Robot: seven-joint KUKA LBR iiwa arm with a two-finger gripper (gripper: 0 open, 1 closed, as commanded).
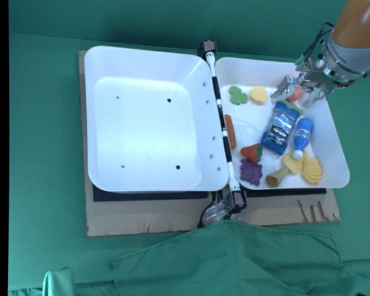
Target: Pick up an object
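We see the pincer (295, 90) low over the right bin (337, 165), near an orange toy (295, 94); whether it grips we cannot tell. Other toys crowd alongside.

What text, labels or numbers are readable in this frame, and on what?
No text reads legibly anywhere in this frame.
Blue packet in the right bin: printed front, light patches on blue, too small and blurred to read.
Blue bottle beside it: no lettering can be made out.
Toy foods, such as the carrot and the purple grapes: plain, no marks.
Left bin: dark dots, no writing.
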